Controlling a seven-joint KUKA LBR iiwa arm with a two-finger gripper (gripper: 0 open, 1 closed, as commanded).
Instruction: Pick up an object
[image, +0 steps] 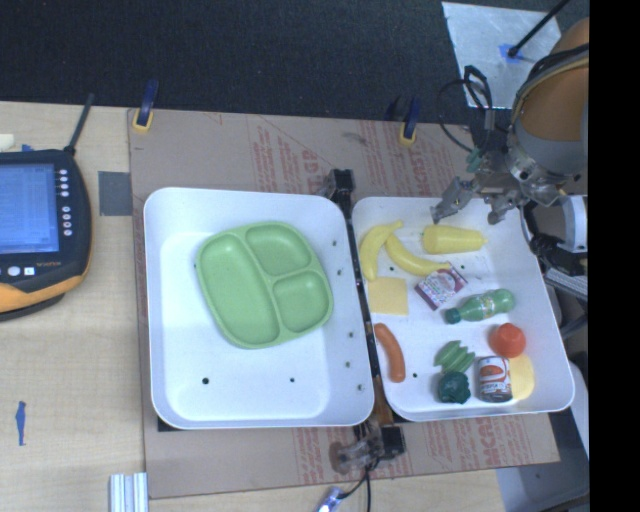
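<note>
Two white bins side by side: left bin (170, 400) with green divided plate (265, 283), right bin (560, 385) with mixed toy food. Gripper (470, 203) poised at far edge of right bin, fingers spread wide, nothing between them. Nearest candidate: yellow corn-like piece (453, 239), just near of fingertips, lying flat. Bananas (388, 250) just left of it. Likely positioned for descent onto an uncrowded item, away from near-side clutter.
</note>
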